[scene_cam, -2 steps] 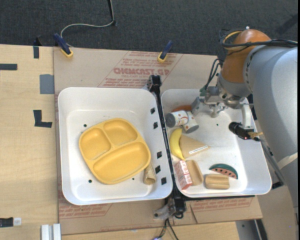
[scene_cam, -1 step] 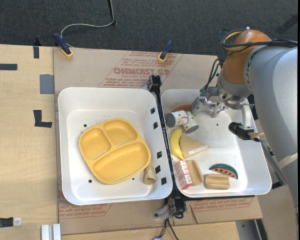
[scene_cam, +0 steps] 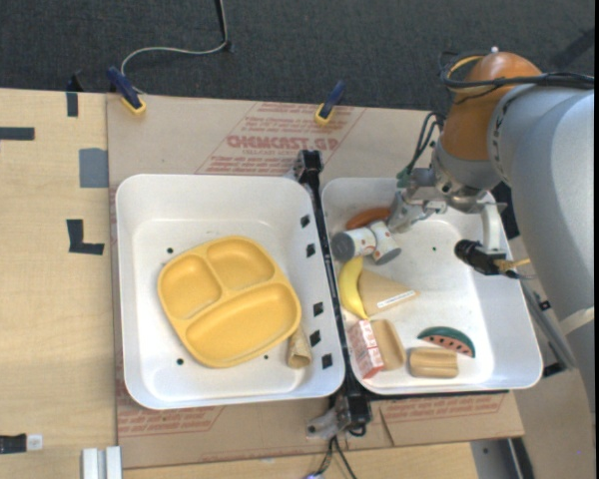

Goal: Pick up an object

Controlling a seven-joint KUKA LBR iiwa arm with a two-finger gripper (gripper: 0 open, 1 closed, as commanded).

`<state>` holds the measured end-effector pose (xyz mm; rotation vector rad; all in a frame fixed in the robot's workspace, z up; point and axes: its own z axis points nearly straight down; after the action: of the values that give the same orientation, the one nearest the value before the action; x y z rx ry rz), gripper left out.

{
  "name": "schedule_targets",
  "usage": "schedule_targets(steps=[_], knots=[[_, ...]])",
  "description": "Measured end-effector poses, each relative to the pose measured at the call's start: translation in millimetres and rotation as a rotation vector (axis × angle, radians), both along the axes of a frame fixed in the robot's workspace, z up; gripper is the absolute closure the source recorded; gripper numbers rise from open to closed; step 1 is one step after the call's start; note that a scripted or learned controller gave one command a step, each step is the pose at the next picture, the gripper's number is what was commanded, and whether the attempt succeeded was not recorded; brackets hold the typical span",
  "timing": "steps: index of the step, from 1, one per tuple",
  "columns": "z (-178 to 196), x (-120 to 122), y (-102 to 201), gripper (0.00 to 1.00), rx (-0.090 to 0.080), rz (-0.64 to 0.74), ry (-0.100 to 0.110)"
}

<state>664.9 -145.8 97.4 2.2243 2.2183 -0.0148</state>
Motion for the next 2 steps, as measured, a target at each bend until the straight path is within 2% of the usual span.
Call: schedule_targets(steps=[1, 2], knots=[[0, 0, 0, 0.00, -0.001, 0.000, 0.000], [-10, 0, 22, 0.00, -0.009, -0.001, 0.006]])
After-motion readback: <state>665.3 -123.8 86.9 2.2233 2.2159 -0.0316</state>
